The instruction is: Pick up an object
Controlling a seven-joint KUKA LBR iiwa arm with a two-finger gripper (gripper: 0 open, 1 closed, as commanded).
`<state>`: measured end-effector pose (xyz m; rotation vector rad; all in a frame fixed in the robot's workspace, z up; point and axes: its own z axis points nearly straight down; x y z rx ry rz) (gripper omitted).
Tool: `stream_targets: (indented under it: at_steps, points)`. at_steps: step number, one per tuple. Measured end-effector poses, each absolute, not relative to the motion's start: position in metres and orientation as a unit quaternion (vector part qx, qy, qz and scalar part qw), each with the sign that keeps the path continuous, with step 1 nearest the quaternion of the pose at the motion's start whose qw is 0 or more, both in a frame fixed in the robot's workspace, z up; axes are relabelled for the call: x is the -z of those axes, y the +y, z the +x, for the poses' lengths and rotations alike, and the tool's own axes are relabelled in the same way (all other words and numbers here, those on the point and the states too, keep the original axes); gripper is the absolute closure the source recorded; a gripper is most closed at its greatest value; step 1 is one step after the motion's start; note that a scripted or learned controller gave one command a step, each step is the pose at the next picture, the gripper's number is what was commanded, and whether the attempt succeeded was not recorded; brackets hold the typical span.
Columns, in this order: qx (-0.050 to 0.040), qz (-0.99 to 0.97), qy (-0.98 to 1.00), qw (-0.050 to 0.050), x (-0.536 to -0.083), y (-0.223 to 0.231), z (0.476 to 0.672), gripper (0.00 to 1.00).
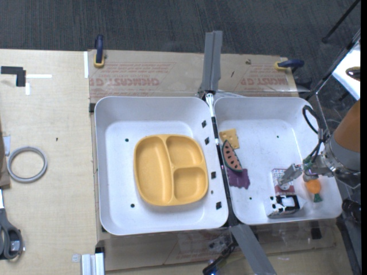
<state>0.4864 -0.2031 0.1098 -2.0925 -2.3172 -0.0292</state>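
Here, your gripper (293, 174) hangs low at the right bin's (252, 114) 4 o'clock side, just over a small clear-and-red packet (281, 179); whether it is spread or closed you cannot tell from this slant. That packet looks light, thin and slick, so I judge it likely to slide; take it across its short edges. At 4 o'clock from it, close by, lies an orange carrot toy (313, 188), probably stiff and easier to pinch mid-body. At 6 o'clock sits a black-and-white cow toy (284, 205), crowding the descent. A watermelon slice (230, 156), purple scrap (239, 178) and yellow cracker (229, 136) hug the bin's 9 o'clock wall, awkward for fingers. The left bin (114, 171) bears a yellow tray (170, 169).
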Motion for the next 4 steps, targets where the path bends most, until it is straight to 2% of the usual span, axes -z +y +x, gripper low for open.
stream_targets:
  at_steps: [1, 2, 3, 4]
  points:
    - [0.0112, -0.747, -0.665, 0.011, -0.100, -0.201, 0.486, 0.00]
    - [0.0010, -0.598, -0.802, 0.001, -0.123, -0.199, 0.510, 0.00]
    - [0.0090, -0.669, -0.744, 0.008, -0.126, -0.206, 0.484, 0.00]
    - [-0.0006, -0.719, -0.695, -0.001, -0.235, -0.222, 0.479, 0.00]
